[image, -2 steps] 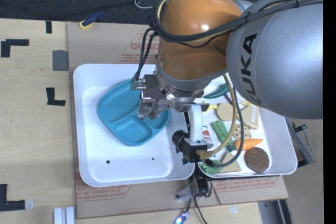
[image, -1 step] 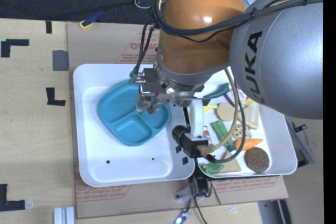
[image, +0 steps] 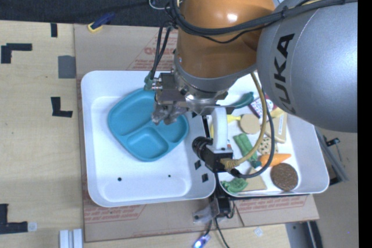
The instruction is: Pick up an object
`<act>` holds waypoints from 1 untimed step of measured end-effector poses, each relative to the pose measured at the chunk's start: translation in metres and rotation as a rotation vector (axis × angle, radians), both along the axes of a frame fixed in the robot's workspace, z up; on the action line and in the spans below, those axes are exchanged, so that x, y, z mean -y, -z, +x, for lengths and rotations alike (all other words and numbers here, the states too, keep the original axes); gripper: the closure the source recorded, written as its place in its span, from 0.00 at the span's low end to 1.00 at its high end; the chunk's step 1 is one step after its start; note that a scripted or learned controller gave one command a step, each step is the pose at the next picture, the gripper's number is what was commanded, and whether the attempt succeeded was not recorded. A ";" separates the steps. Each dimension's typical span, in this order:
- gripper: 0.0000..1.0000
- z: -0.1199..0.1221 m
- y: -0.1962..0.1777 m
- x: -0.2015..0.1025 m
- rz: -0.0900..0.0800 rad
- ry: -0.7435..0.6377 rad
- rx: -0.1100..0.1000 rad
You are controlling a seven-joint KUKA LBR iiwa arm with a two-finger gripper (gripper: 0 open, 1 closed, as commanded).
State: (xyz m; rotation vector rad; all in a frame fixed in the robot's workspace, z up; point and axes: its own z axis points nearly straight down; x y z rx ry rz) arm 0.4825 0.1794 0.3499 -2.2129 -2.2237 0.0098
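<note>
The left bin holds a blue divided tray, lying toward the bin's right wall. The pincer hangs over the tray's right rim; whether it is spread or pressed together cannot be told. The right bin holds a jumble: a brown disc near its front edge, an orange carrot, a green leafy piece, a round tan piece.

The arm is grey with a glossy orange band and black lettering. A light blue divided tray lies in the white left bin. In the white right bin sit an orange carrot, a brown round piece, green items and what may be a tan biscuit. The tabletop is tan with black marks.
</note>
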 end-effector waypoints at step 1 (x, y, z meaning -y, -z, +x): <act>1.00 0.001 -0.033 0.057 0.001 0.008 0.008</act>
